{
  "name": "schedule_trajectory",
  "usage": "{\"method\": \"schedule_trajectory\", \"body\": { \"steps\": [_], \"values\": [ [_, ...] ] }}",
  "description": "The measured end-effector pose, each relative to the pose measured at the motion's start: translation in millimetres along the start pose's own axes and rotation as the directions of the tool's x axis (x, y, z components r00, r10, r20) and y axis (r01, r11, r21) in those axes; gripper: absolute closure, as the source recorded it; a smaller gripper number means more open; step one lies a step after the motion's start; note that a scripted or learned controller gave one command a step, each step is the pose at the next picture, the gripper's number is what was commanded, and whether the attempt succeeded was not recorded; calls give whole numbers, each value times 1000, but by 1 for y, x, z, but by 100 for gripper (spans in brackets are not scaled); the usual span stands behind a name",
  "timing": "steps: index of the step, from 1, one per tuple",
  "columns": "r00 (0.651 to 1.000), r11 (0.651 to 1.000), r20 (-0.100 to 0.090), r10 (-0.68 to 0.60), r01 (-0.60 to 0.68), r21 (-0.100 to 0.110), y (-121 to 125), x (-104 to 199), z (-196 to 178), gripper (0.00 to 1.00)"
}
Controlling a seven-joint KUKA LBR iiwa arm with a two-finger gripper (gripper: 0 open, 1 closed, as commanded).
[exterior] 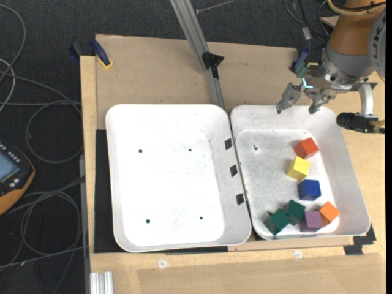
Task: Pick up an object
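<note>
- The worktop (153,66) is pale wood and carries two shallow white bins side by side, with dark floor and loose cables to its left.
- The left bin (122,133) shows a bare white floor with a few dark dots.
- A grey metal pole (195,35) slants down to the gap between the bins.
- The right bin (263,118) holds every candidate for the pick, gathered along its right side and near corner.
- Two dark green blocks (285,216) sit touching each other at the near edge, just beside a purple block (313,219).
- Further back lie a yellow block (298,168) and, just behind it, a red-orange block (305,147); a blue block (309,189) sits between the yellow one and the near cluster.
- An orange block (329,211) rests against the purple one at the near right corner.
- All are small, plain, solid-coloured cubes, some turned at an angle; the yellow, red-orange and blue ones stand freer and look easier to grasp than the crowded near group.
- The gripper (301,101) hangs over the far rim of the right bin, its fingers spread apart with nothing between them.
- As I judge it, the pick is not yet done: no block is lifted, and the descent, closing and lift all remain.
</note>
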State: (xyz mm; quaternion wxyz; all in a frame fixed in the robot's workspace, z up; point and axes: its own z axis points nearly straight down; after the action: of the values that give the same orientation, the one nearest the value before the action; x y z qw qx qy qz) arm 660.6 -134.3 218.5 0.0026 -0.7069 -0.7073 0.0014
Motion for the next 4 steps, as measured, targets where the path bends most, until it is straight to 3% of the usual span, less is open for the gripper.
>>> {"method": "schedule_trajectory", "body": {
  "steps": [1, 4],
  "values": [
    [1000, 1000, 2, -1, 1, -5, 1, 0, -4, 0],
    [1000, 1000, 1, 0, 0, -1, -13, 6, 121, 0]
  ]
}}
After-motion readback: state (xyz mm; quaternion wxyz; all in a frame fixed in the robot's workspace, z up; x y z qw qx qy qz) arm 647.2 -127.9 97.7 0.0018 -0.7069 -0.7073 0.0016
